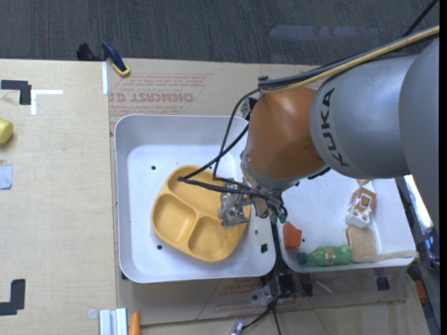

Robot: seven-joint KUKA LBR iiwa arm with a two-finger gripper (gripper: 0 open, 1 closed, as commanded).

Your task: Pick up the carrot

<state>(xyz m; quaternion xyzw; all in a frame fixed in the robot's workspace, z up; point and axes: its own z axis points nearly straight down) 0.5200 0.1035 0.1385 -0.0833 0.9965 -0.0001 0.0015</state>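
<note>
The arm [363, 117], nearest the lens, reaches in over the right bin [391, 260], and its orange band hides much of the wall between the two bins. Below the band the gripper [234, 211] hangs over the right edge of the yellow tray [185, 222], which lies in the left bin [129, 187]; whether it is released or clenched I cannot tell, since cables and wrist cover it, and nothing is seen held. The carrot [291, 236] lies in the right bin, to the tray's right across the wall and just above the green bottle [326, 256]. It looks a short orange-red stub, partly hidden by the wrist. The step in hand seems to be the approach, with no grasp made yet. The next move likely calls for shifting away from the tray, over the wall, then descending on the carrot without knocking the bottle.
</note>
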